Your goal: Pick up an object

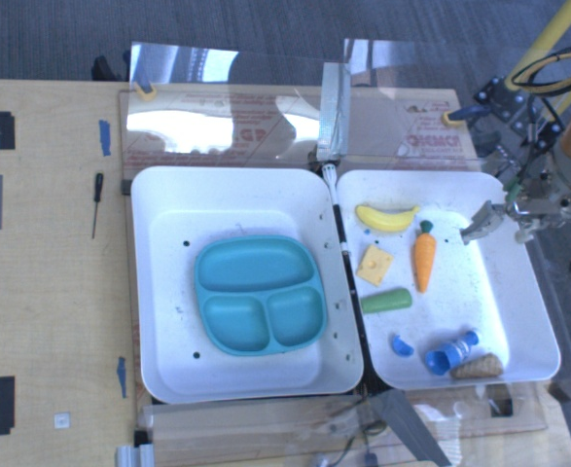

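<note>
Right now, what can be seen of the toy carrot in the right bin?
The toy carrot looks like smooth plastic: an orange body tapering to a point, with a small green top. It lies flat on the floor of the right bin, green end toward the far wall, tip pointing toward the near side. It sits below the banana, right of the yellow cheese wedge, touching neither.

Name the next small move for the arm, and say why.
Probably shift the pincer left and lower it over the carrot. The pincer sits at the right bin's right edge with nothing between its fingers, and the carrot is the nearest item, lying apart from the banana and cheese.
</note>
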You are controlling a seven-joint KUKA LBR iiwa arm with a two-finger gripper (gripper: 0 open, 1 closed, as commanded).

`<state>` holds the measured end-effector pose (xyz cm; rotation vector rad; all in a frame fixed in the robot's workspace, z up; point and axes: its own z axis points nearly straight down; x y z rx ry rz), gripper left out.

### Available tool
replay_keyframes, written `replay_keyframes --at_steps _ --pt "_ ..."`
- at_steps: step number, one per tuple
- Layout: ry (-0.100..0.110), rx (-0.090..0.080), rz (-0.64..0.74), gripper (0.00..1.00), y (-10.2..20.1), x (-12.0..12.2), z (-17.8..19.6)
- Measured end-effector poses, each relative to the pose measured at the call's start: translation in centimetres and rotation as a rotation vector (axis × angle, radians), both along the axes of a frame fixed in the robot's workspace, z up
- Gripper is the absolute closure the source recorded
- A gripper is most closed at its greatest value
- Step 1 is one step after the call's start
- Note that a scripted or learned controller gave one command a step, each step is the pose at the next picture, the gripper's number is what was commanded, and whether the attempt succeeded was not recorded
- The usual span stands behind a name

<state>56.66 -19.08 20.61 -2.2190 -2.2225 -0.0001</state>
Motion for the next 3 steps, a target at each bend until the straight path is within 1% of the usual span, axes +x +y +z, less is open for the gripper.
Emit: replay_keyframes --at_steps 1,2,3 --pt "-0.01 -0.003 0.048 0.0 5.0 0.9 -11.8" --pt "-0.013 -0.003 0.047 1.0 4.9 1.0 -10.7" --pt "-0.01 0.0 -0.005 1.0 12.2 -4.6 2.4"
